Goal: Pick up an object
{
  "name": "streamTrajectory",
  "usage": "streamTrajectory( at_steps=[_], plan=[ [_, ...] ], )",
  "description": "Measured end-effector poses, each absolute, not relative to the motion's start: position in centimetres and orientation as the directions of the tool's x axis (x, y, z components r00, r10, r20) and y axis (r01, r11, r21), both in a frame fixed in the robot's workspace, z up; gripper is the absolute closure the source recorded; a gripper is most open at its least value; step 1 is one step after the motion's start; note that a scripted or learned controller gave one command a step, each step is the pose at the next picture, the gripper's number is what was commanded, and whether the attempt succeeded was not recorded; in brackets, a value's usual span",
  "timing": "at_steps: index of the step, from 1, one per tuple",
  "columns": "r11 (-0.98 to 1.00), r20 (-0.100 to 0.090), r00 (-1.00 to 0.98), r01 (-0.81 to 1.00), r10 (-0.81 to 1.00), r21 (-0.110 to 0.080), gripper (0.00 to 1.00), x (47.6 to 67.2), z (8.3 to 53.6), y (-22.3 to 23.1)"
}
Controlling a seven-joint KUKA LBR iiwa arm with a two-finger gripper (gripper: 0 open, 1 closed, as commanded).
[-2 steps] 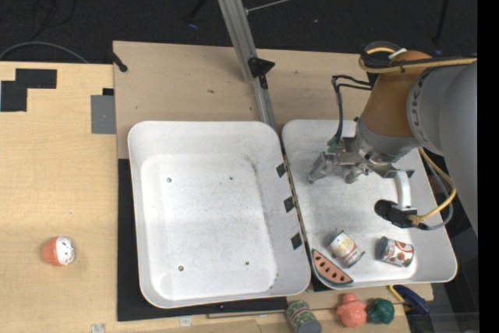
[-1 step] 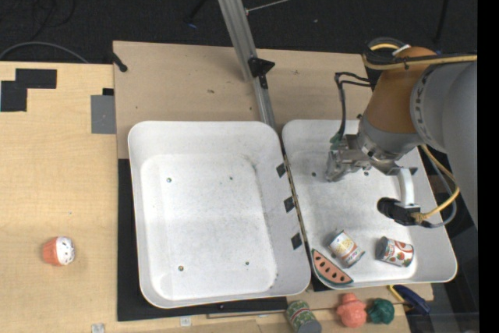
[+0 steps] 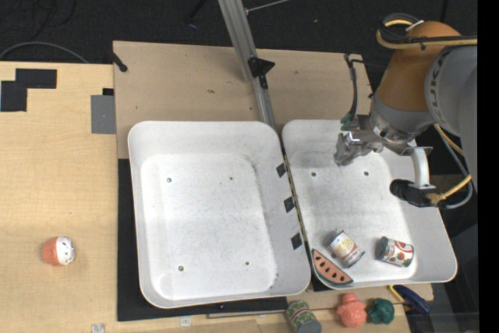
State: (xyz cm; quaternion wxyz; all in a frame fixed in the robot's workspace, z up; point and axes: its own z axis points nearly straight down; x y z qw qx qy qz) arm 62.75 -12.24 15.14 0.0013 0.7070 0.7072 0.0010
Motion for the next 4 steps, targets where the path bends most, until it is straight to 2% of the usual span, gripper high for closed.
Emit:
streamTrajectory(
  at_steps=[1, 2, 3, 4],
  plan=[
    [-0.003, -0.001, 0.003, 1.0, 1.0, 0.004, 1.0, 62.4, 21.2, -12.9],
    [0.003, -0.001, -0.003, 1.0, 1.0, 0.004, 1.0, 62.9, 26.0, -13.7],
    [0.004, 0.002, -0.004, 1.0, 1.0, -0.002, 1.0, 62.9, 26.4, -8.6],
    [0.005, 0.002, -0.005, 1.0, 1.0, -0.004, 1.0, 62.1, 26.0, -2.4]
  ],
)
